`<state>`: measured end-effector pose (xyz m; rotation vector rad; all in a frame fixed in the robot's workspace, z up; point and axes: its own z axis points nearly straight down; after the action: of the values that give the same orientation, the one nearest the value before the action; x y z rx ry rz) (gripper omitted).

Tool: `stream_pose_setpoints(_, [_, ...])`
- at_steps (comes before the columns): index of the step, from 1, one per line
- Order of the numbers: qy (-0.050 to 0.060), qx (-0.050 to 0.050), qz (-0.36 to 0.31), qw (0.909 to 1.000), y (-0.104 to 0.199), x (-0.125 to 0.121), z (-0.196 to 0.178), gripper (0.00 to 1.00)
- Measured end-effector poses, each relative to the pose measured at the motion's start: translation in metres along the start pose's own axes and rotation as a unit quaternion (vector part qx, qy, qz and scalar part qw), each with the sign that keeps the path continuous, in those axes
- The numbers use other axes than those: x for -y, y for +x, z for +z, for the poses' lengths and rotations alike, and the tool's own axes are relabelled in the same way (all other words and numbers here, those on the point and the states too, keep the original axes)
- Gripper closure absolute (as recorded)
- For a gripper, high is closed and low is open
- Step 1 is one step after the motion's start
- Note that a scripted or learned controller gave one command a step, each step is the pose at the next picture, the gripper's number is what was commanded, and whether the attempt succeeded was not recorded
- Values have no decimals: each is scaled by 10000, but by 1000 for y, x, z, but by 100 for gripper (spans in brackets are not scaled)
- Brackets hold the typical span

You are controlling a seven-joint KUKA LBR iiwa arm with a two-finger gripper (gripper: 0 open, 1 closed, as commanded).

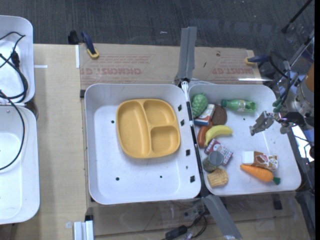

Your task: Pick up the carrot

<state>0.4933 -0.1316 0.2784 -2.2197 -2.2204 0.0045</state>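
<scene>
None of the pick is done: the orange toy carrot with a green tip (258, 173) lies untouched near the right white bin's (280, 186) front edge. The metal two-finger gripper (262, 122) hovers well apart, fingers spread, pinching nothing

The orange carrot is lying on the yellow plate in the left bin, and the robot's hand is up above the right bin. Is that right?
Not quite. The carrot isn't on the yellow plate. It lies on the floor of the right bin, near the front corner, just below a small brown and white carton. The camera view shows this. The rest is right: the hand is above the right bin.
</scene>
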Motion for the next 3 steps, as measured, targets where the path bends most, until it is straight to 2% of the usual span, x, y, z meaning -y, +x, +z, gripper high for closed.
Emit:
stream_pose_setpoints(1, [-6,-4,-1512,9885,-32,16,89,0])
stream_pose_setpoints(2, [-39,19,-2322,9727,-40,14,185,0])
stream_pose_setpoints(3, [-28,9,-3490,9371,-90,14,186,0])
